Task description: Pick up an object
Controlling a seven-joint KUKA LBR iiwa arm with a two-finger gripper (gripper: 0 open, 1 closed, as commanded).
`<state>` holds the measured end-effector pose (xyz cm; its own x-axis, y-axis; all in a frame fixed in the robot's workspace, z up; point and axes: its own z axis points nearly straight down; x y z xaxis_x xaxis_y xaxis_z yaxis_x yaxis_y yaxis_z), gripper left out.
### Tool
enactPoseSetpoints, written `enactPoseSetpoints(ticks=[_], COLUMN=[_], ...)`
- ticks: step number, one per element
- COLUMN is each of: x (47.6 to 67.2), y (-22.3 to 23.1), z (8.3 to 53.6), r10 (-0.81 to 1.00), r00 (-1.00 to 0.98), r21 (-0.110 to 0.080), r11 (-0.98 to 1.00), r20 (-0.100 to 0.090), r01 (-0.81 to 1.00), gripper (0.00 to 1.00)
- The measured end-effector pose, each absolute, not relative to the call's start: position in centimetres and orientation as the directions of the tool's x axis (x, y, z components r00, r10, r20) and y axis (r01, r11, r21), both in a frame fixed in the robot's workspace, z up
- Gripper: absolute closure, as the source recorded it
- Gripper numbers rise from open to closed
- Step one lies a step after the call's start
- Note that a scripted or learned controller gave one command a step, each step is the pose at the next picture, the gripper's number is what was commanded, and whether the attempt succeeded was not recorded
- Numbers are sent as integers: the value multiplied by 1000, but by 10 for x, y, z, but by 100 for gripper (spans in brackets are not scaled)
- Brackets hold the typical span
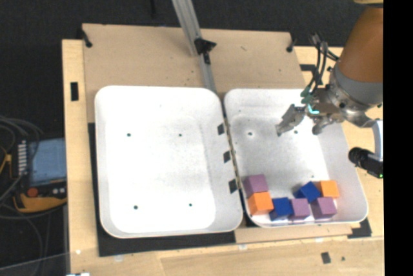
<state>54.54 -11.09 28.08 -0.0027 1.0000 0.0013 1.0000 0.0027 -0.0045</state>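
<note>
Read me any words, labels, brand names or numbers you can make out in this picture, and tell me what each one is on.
None can be read.
Handheld device left of the bench: screen and buttons too blurred to read.
Blocks in the right bin: plain orange, purple and blue faces, no markings.
Left bin: a few dark dots, no text.
Arm and gripper: no legible label.

White bins (161, 100), purple (255, 183), orange (261, 202) and blue blocks (281, 207), orange-banded grey arm (364, 42)
</note>
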Motion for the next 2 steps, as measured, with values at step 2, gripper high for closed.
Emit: enactPoseSetpoints(ticks=[2], x=[538], y=[-114], z=[237], r10=[1000], r00=[2], r21=[-3], r11=[-2], r20=[-2], r01=[1000], gripper=[0])
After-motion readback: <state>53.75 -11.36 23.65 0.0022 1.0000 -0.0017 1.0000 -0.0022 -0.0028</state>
